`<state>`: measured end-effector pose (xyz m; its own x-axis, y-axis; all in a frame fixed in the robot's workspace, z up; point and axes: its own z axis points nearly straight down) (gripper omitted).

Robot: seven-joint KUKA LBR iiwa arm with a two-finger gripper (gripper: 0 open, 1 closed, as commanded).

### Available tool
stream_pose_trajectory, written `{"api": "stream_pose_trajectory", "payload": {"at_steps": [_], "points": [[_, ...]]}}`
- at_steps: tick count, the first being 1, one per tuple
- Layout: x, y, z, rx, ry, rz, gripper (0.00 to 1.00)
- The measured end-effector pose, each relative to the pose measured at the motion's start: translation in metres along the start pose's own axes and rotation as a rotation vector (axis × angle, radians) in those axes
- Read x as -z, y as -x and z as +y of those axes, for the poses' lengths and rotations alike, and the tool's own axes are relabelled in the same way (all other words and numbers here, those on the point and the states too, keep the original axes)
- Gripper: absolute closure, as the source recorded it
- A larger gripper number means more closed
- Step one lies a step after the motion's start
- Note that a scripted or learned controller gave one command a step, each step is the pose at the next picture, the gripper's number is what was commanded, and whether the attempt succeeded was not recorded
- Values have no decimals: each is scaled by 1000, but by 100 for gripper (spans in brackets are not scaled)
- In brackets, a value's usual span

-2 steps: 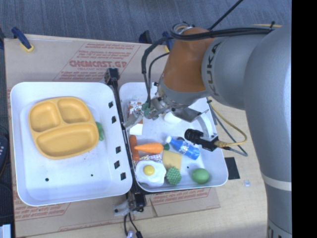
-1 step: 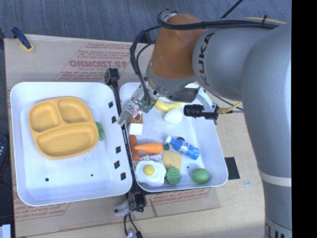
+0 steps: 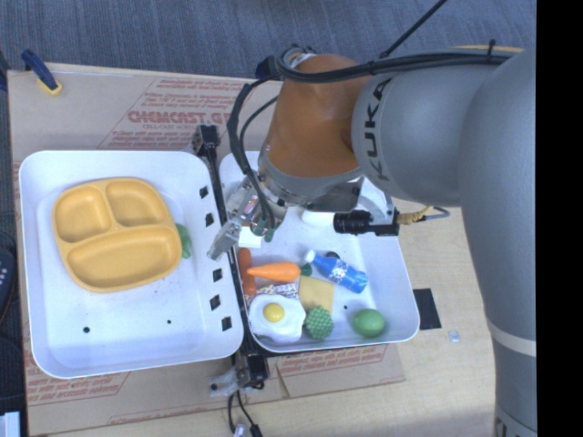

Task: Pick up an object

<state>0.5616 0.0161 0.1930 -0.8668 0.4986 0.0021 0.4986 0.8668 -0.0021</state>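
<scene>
— What sits in the bins?
— The left bin (image 3: 55, 335) holds a yellow divided plate (image 3: 117, 233). The right bin (image 3: 401, 289) holds a carrot (image 3: 273, 271), a fried egg (image 3: 276, 317), a blue bottle (image 3: 339, 271), a cheese slice (image 3: 317, 291), a green berry (image 3: 319, 323) and a lime (image 3: 368, 322).
— And the gripper (image 3: 239, 228)?
— It hangs over the right bin's left edge, above the carrot; spread or pressed together, I cannot tell.
— Underneath?
— Cardboard (image 3: 173, 116) on a bench; grey carpet (image 3: 182, 16) beyond.

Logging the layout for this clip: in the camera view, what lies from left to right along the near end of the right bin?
Fried egg → green bumpy toy → lime.
</scene>
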Motion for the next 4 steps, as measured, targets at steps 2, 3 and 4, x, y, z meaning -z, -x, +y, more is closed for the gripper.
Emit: {"api": "stream_pose_trajectory", "payload": {"at_steps": [2, 3, 4], "points": [[-2, -12, -93, 752, 0, 0, 0], [-74, 59, -139, 1030, 1, -2, 0], [-90, 111, -96, 1203, -8, 25, 0]]}}
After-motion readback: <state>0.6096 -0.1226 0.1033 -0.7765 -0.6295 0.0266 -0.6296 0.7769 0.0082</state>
